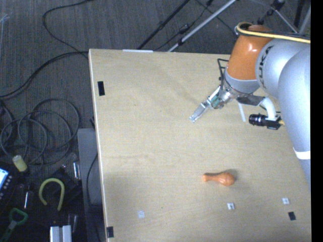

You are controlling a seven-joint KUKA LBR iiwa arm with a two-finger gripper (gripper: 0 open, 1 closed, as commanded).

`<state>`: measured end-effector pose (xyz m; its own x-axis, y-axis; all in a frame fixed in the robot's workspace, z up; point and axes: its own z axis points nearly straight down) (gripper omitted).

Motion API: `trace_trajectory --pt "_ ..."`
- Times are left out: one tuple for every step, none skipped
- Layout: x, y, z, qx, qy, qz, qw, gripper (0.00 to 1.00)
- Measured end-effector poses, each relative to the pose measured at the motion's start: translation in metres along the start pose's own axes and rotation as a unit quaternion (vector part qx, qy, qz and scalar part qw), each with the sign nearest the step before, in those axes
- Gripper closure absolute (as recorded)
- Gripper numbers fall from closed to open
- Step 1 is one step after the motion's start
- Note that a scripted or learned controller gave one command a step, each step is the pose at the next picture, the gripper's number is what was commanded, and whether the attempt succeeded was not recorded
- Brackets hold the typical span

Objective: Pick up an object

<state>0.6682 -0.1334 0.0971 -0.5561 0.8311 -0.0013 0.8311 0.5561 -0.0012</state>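
Above bench [151, 135], hand [197, 116] state unclear; orange obj [220, 178] well apart.

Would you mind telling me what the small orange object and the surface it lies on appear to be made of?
The orange object looks like smooth moulded plastic or rubber: even colour, rounded bulb with a narrow neck, faint sheen. The bench surface looks like pale matte wood or laminate board: flat tan face, straight edges, no glare.

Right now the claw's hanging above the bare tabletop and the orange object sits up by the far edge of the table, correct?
Not quite. The camera view shows the orange object near the table's near edge, below the claw, not by the far edge. The claw does hang above bare tabletop.
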Motion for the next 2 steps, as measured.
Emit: trace_trajectory --pt "0.0000 0.0000 0.0000 0.000 0.000 0.000 1.0000 0.00" --pt "0.0003 0.0008 -0.0095 -0.001 0.000 0.000 1.0000 1.00"
